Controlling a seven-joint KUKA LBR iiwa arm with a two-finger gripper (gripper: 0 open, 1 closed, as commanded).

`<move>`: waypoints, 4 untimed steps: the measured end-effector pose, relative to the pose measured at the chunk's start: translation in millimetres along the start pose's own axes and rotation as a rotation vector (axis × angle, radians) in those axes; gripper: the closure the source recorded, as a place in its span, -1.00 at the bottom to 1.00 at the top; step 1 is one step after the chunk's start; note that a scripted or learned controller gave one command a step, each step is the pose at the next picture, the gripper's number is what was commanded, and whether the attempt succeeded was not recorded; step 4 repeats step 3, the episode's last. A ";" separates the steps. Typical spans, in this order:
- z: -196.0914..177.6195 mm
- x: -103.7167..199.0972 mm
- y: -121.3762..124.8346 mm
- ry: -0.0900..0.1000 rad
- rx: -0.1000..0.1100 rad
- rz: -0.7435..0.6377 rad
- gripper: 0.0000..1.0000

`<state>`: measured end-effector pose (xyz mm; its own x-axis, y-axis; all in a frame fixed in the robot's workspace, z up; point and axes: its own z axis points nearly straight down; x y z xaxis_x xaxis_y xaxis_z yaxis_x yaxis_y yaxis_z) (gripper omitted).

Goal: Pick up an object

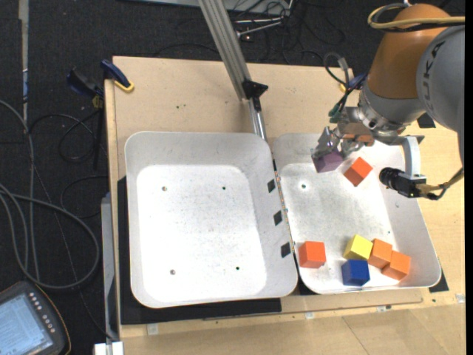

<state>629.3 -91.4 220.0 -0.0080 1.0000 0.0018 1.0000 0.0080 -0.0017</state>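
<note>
From above and at a slant, the arm [414, 58] comes in from the right and hangs over the far end of the right bin [414, 220]. Its gripper [330, 152] sits low there, and a small purple block [328, 161] shows right at the fingertips, seemingly pinched between them; I'd say the jaws are closed on it, though whether it has lifted clear of the bin floor I cannot tell. Just to its right lies an orange block [358, 171], close but apart from it. At the near end of the same bin sit more blocks: an orange one [312, 254] by the left wall, then a yellow cube [359, 247], a blue cube [355, 272] and a pair of orange blocks [389, 258] clustered together. The left bin [140, 168] lies beside it.

The purple block looks light, rigid and smooth-faced, probably foam or wood. Its flat opposite sides are the place to hold it; a corner grip could let it twist out.
</note>
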 end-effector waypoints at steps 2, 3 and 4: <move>12.7 110.5 15.8 0.000 -0.002 -0.001 1.00; -3.8 167.6 23.6 0.001 -0.004 0.000 1.00; -3.8 167.6 23.6 0.001 -0.004 0.000 1.00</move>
